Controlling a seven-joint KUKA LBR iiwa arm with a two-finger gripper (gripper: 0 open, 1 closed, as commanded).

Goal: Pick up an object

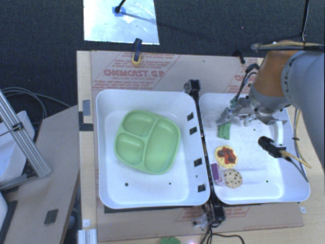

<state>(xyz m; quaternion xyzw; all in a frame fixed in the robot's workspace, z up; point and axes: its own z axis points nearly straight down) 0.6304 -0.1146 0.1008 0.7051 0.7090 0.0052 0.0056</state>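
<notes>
Our claw [227, 117] hangs low in the right bin [292, 189], right over a small green block [224, 131]. We cannot tell if it grips the block, so we think the pick is not done and the lift is left. Just below lie a round toy pizza [226, 156], a cookie [233, 178] and a purple piece [215, 173]. They sit close and could get bumped. The left bin [109, 187] on the bench [152, 70] holds a green tray [148, 142].

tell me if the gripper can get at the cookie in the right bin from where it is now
Probably yes. The cookie lies uncovered near the right bin's front, with only the pizza toy between it and the gripper, which hangs over the green block.
</notes>
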